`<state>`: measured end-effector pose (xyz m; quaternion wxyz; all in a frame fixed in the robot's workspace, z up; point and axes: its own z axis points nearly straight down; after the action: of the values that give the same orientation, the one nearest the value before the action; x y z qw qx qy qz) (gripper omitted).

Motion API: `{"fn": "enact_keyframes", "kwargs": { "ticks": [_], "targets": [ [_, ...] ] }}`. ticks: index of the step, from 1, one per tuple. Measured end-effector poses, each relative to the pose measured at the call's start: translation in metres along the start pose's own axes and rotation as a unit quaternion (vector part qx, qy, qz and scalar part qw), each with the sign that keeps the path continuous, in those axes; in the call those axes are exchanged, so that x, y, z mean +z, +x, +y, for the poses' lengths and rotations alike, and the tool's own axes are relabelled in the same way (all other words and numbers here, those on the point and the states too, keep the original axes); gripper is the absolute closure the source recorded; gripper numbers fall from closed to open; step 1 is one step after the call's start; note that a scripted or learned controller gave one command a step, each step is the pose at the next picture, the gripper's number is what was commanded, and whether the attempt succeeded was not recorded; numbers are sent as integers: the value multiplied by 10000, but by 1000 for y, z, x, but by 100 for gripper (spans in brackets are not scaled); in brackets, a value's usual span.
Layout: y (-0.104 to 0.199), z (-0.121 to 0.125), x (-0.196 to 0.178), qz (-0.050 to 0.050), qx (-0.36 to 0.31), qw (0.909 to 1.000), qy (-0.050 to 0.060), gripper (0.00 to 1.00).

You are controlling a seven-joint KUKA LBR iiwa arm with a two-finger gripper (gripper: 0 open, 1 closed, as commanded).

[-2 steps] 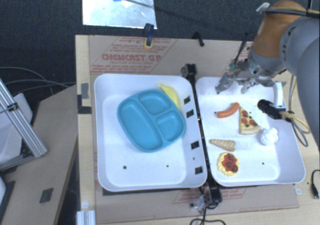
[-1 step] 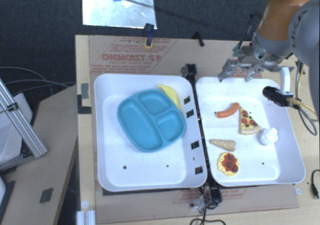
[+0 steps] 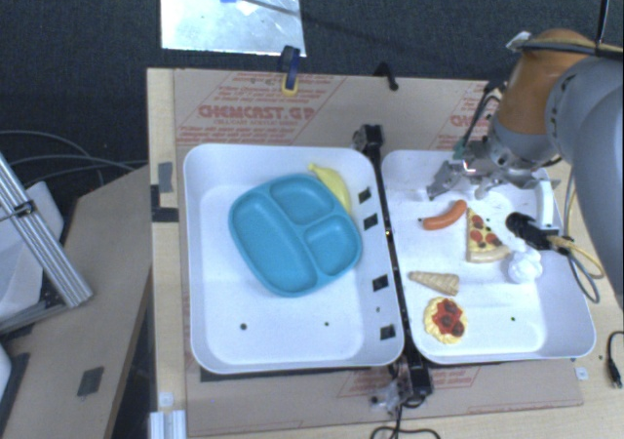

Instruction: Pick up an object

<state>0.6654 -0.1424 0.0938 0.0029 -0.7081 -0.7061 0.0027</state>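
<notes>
— Grey fingers (image 3: 441,183), hanging over the far end of the right-hand bin (image 3: 565,330). How do they stand?

— Spread, as far as this slanted view lets me judge, with nothing between them.

— What lies closest to them?

— An orange-red sausage (image 3: 444,216). It lies flat on the bin floor just on the near side of the fingers, and does not touch them.

— And past that?

— Nearer the camera than the fingers and a little to their right in the view lies a pizza slice (image 3: 485,240), with a white lump (image 3: 524,268) just beside it. Nearer still, a waffle cone (image 3: 435,281) lies on its side. Nearest of all is a round tart (image 3: 446,318) with a red topping.

— Anything on the fingers' other side?

— Well off to their left in the view, across the divider, the left bin (image 3: 210,330) holds a blue divided plate (image 3: 292,232). A yellow banana (image 3: 333,183) sticks out at the plate's far edge, partly hidden by it. Both bins rest on a cardboard-covered surface (image 3: 253,110).
</notes>
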Motion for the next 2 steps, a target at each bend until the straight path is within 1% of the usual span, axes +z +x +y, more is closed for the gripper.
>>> {"fn": "enact_keyframes", "kwargs": {
  "ticks": [1, 2],
  "targets": [
    [5, 4, -52, -6, -32, 10000, -73, 0],
    [16, 4, -92, -4, -39, 10000, -70, 0]
  ]
}}
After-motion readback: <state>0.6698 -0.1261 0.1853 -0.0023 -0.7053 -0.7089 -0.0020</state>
